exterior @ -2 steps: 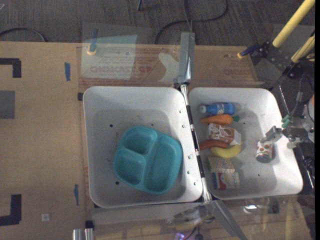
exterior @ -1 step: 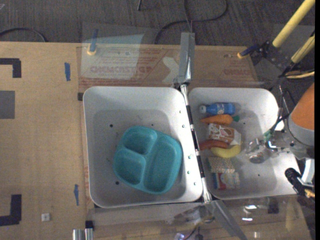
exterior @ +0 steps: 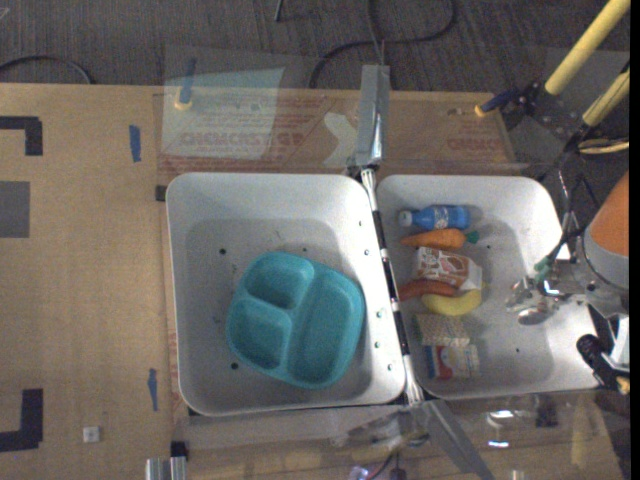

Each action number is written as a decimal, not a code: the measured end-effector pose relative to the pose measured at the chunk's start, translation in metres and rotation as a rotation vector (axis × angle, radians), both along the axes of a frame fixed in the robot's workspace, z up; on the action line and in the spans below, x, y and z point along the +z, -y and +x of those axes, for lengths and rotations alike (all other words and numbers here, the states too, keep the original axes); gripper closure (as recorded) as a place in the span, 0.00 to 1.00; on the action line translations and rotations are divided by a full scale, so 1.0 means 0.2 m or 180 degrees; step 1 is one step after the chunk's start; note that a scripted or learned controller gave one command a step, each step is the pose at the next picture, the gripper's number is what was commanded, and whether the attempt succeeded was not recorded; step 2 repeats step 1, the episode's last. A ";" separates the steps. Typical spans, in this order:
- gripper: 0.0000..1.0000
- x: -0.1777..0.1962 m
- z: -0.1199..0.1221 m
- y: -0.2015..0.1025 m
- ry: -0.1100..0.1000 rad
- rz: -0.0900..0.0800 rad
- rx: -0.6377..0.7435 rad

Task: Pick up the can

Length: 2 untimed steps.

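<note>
The can [exterior: 447, 356], with a pale label marked red and blue, lies on its side near the front of the right bin [exterior: 520, 368]. My gripper [exterior: 530, 301] hangs over the right part of that bin, to the right of the can and slightly further back, apart from it. Bare bin floor lies between the two. Nothing shows held in the gripper.
Behind the can in the right bin lie a yellow banana [exterior: 452, 304], a sausage [exterior: 415, 289], a small carton [exterior: 444, 266], a carrot [exterior: 434, 238] and a blue bottle [exterior: 437, 216]. The left bin [exterior: 200, 218] holds a teal divided plate [exterior: 295, 318]. A metal divider [exterior: 385, 288] separates the bins.
</note>
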<state>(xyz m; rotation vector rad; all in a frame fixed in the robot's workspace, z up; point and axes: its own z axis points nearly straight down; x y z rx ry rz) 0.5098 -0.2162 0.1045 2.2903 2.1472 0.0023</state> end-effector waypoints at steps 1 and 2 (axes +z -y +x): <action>1.00 0.56 0.08 -0.33 -0.0005 0.0001 -0.0012; 1.00 0.56 0.08 -0.33 -0.0005 0.0001 -0.0012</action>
